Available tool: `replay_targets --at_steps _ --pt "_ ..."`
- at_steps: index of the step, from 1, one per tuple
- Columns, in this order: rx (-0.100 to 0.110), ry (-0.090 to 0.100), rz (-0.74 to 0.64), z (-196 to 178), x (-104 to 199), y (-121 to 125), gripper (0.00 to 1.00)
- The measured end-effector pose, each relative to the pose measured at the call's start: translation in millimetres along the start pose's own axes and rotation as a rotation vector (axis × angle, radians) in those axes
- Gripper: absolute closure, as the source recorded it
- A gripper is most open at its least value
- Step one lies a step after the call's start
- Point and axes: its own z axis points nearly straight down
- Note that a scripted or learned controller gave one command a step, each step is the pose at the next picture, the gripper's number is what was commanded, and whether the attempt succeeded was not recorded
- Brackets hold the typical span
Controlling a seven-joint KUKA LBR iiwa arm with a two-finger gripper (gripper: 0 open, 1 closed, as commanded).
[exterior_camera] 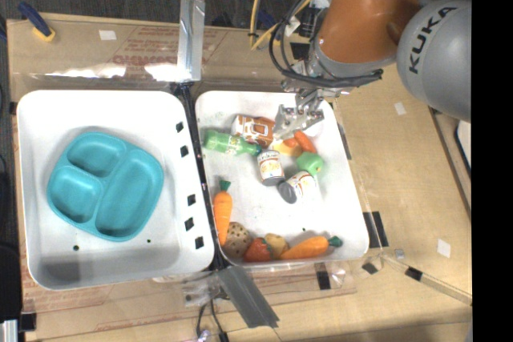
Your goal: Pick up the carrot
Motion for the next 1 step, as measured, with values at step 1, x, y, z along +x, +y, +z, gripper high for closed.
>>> replay_targets --at_steps 1 --pt "-0.001 -0.002 0.102 6.6 12.5 -3.0 1.0"
